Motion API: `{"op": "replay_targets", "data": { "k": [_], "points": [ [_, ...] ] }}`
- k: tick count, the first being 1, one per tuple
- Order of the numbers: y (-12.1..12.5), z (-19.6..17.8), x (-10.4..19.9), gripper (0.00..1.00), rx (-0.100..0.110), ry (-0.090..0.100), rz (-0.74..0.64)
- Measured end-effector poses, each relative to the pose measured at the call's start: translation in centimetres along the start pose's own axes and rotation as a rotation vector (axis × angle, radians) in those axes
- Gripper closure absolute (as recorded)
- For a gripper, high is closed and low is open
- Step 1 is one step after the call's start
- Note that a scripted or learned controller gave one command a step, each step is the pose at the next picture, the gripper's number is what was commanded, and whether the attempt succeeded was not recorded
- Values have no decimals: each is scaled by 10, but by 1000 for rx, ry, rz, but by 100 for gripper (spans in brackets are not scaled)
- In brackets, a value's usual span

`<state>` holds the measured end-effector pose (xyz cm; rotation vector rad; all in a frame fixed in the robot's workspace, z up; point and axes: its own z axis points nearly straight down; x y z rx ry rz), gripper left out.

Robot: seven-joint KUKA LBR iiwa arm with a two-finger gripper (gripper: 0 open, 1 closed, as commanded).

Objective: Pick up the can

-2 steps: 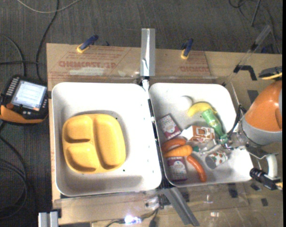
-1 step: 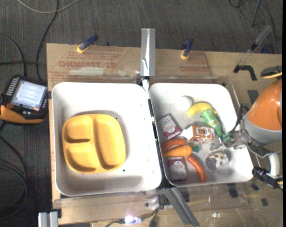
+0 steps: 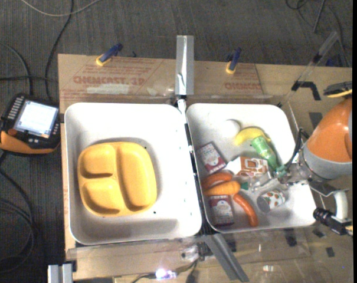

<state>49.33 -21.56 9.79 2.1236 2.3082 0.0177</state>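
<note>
Nearest the lens, the arm's orange band (image 3: 336, 135) overhangs the right bin (image 3: 290, 220). Below it, the gripper (image 3: 282, 178) is low among clutter; you cannot tell its opening. The can (image 3: 271, 200) lies on its side just beside the gripper, toward the near rim. Expect a light, stiff, smooth metal wall that probably rolls. Grasp it across the middle of the barrel.

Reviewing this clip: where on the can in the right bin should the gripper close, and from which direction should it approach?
The can seems to lie on its side near the right bin's front right corner, by the gripper. Probably best gripped across its round body at mid-length, descending from above, fingers either side. An orange carrot-like toy lies close on its left, so keep clear there.
</note>
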Motion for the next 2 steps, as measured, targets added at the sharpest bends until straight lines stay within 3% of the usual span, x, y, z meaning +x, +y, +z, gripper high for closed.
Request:
{"op": "replay_targets", "data": {
  "k": [1, 2],
  "points": [
    [1, -6, 0, 100, 2, -1, 0],
    [-3, 7, 7, 100, -2, -6, 433]
  ]
}}
